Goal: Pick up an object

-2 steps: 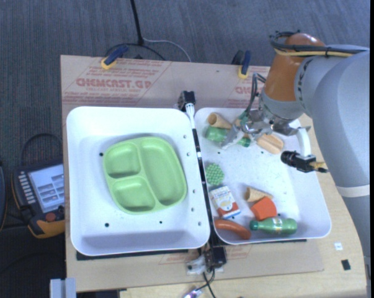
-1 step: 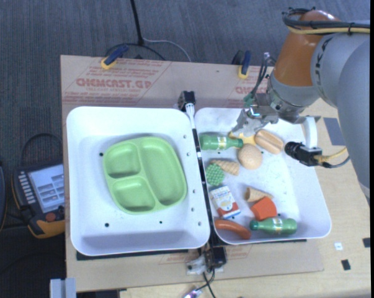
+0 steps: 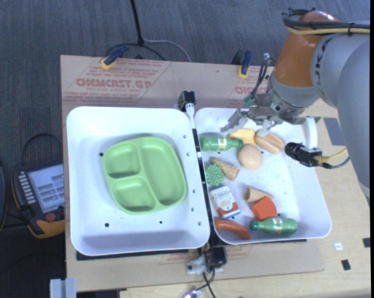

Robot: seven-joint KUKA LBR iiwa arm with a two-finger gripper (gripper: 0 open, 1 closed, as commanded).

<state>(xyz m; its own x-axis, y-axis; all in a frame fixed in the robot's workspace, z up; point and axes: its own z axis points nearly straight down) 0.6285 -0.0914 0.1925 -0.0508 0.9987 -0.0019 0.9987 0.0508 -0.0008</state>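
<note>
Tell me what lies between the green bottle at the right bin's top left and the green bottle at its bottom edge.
In the camera view, between the upper green bottle and the lower green bottle lie a waffle cone, a small carton and an orange cup.

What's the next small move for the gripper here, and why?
Probably a short straight descent. The gripper hangs over the far end of the right bin, directly above the yellow banana and beside the hot dog bun, with nothing visible between its fingers. Those two are the nearest items; the rest of the toy food lies nearer the camera.
</note>
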